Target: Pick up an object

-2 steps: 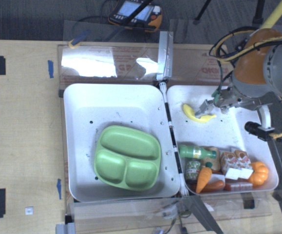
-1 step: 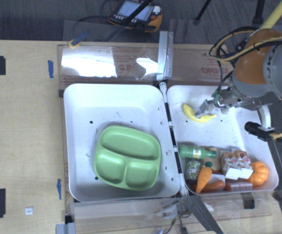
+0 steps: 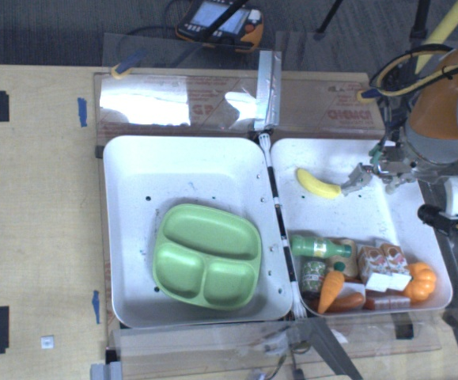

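The table [image 3: 31, 212] carries two white bins side by side. The left bin [image 3: 134, 172] holds a green divided plate [image 3: 206, 253], lying flat toward its near side. The right bin [image 3: 371, 204] holds the smaller things: a banana [image 3: 317, 184] alone in the far half, and along the near wall a tight cluster of a green bottle [image 3: 320, 248], a carrot [image 3: 332, 288], a printed box [image 3: 380, 258], a red item [image 3: 375, 301] and a small orange pumpkin [image 3: 421, 282].

The grey arm [image 3: 442, 109] reaches in from the right, and its gripper [image 3: 359, 177] sits low over the far half of the right bin, just beside the banana's right tip. Whether the jaws are open or closed cannot be told from this view; nothing is seen between them.

The banana looks like the likely target. The risk is that the jaws meet only its tapered, curved end: it could roll or pivot away on the smooth bin floor, or slip out as the arm lifts. A descent slightly off to the right would close on nothing.
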`<state>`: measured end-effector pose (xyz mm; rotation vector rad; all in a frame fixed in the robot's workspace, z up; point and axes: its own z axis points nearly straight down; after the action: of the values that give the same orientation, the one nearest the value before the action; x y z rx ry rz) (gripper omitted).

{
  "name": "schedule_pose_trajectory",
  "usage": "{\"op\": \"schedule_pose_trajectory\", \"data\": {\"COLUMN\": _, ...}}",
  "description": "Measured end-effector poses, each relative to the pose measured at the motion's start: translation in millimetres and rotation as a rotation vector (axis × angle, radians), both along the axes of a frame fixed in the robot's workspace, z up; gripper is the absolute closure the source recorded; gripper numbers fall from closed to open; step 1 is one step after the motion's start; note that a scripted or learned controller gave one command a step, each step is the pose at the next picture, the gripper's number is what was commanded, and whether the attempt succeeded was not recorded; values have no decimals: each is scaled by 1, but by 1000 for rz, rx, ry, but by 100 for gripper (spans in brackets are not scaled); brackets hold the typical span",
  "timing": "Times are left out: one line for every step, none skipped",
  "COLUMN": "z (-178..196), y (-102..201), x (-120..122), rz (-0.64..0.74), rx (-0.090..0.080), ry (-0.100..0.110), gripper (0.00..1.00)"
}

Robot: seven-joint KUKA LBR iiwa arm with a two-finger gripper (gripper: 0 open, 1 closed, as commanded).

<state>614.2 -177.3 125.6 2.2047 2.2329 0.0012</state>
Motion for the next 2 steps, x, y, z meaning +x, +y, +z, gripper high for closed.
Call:
{"op": "schedule_pose_trajectory", "data": {"z": -20, "y": 65, "x": 53, "rz": -109, "rx": 1, "ry": 0, "gripper": 0}}
{"op": "schedule_pose_trajectory", "data": {"z": -40, "y": 65, "x": 24, "rz": -153, "rx": 2, "ry": 4, "gripper": 0}}
